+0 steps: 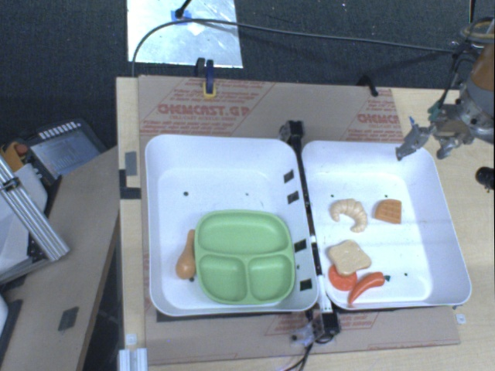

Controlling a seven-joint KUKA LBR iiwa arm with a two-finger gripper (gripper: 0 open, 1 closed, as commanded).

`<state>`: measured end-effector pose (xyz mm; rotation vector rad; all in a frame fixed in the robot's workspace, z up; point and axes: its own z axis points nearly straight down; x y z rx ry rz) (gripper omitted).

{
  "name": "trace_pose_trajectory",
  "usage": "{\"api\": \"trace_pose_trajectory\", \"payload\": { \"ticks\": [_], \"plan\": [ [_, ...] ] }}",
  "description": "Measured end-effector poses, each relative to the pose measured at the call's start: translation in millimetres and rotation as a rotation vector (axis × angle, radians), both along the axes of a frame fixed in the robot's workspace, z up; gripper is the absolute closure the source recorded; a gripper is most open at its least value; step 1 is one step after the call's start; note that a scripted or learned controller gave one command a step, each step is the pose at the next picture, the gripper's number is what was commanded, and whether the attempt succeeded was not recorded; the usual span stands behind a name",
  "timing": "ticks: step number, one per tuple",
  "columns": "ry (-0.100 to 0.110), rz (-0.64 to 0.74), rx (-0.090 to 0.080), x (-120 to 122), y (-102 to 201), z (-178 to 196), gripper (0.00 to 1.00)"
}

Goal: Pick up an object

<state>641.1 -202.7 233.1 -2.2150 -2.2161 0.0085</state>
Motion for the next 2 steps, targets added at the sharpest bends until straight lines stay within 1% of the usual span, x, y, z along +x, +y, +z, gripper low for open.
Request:
{"api": "trace_pose_trajectory", "payload": {
  "ticks": [1, 2],
  "plan": [
    [-0.011, 0.003, -0.003, 3, 1, 8, 0.0],
    [-0.01, 0.005, -0.003, 6, 3, -34, 0.0]
  ]
}}
